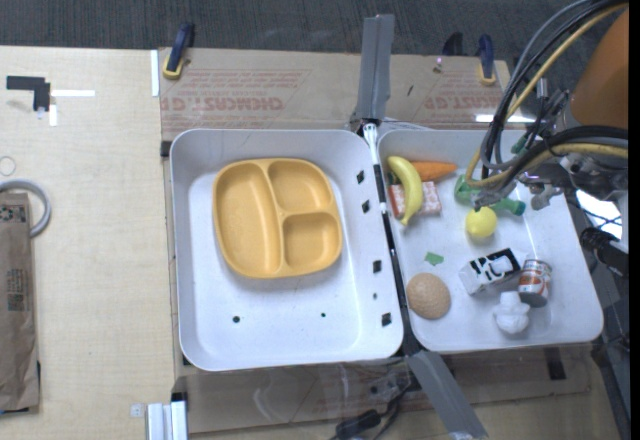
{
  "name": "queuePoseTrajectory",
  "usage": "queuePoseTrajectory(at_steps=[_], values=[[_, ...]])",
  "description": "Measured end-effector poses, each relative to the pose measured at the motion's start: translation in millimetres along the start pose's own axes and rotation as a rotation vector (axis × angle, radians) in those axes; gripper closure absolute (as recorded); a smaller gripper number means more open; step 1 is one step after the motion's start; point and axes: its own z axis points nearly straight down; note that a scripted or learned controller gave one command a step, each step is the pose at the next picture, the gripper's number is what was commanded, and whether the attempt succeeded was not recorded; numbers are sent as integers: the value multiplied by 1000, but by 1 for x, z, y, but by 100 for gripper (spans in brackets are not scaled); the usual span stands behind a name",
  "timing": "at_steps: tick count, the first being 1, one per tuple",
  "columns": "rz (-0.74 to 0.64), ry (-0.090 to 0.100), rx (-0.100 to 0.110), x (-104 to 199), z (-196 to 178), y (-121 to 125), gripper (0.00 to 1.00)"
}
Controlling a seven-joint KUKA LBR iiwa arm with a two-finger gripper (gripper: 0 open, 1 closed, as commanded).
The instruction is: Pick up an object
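The claw (478, 190) is low by the lemon (481, 222); I cannot tell its state. Center over one toy, then squeeze.

The arm (600, 143) looks grey and metallic, with an orange band (610, 78) up top and thick black and yellow cables (545, 58) looping off it.

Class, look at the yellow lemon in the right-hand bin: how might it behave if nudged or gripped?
The lemon looks rounded, so a nudge would probably roll it. Its smooth-looking curved skin might slip from two fingers. It is small, so probably light.
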Motion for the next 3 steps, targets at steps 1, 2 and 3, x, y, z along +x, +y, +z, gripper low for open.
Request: queuePoseTrajectory(at_steps=[1, 2, 3], values=[[83, 0, 0, -22, 139, 7, 0], [-25, -1, -3, -33, 148, 40, 0], [-21, -2, -3, -35, 139, 40, 100]])
